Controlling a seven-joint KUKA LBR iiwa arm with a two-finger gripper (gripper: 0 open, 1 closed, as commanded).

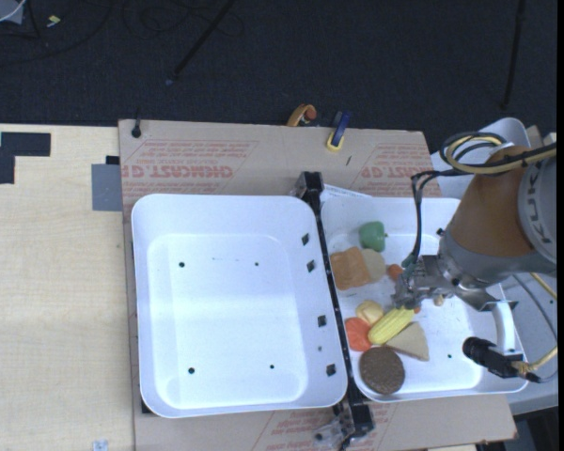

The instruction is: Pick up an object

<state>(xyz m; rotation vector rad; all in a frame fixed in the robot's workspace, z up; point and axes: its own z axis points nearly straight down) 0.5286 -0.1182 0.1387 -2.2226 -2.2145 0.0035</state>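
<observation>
Hanging low in the right bin (pixel 470 369), my gripper (pixel 415 289) sits just above the corn (pixel 391 325); I cannot tell its state. The corn lies slanted, its long side running down-left from me, beside the tan wedge (pixel 415 345)

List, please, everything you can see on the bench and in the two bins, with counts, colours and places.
left bin: 1, white, on the cardboard sheet
right bin: 1, white, beside the left bin
green piece: 1, green, right bin, far end
bread-like piece: 1, tan, right bin, near the divider
corn-like piece: 1, yellow, right bin, middle
round disc: 1, dark brown, right bin, near corner
wedge: 1, beige, beside the disc
clamps: 2, orange and blue-yellow, sheet's far edge
gripper: 1, grey, above the corn-like piece
</observation>
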